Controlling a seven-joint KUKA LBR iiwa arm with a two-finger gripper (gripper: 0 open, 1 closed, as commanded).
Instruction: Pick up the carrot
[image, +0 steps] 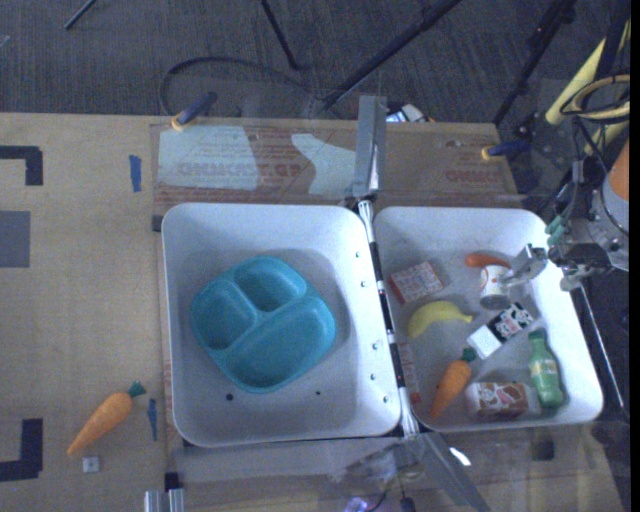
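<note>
carrots are two here: one carrot (451, 385) lies in the right bin (585, 372), lower middle of that bin, its green tip near the milk carton (503, 329); a second carrot (101, 419) lies on the bench (70, 300) at the lower left of the frame, outside both bins. the gripper (527, 266) hangs at the right side of the frame over the right bin's upper part, just beside a white cup (494, 285); whether it is wide or narrow i cannot tell, and nothing shows between its tips.

risk: the bin carrot is hemmed in, with a banana (437, 317) above it, a juice box (497, 398) touching or just beside its lower end, and a green bottle (545, 370) near. a slanted descent could nudge these or catch the wrong thing. the bin's lower rim is close, leaving little room there; more open floor lies to the carrot's left. the left bin (200, 250) holds a blue plate (262, 322).
</note>
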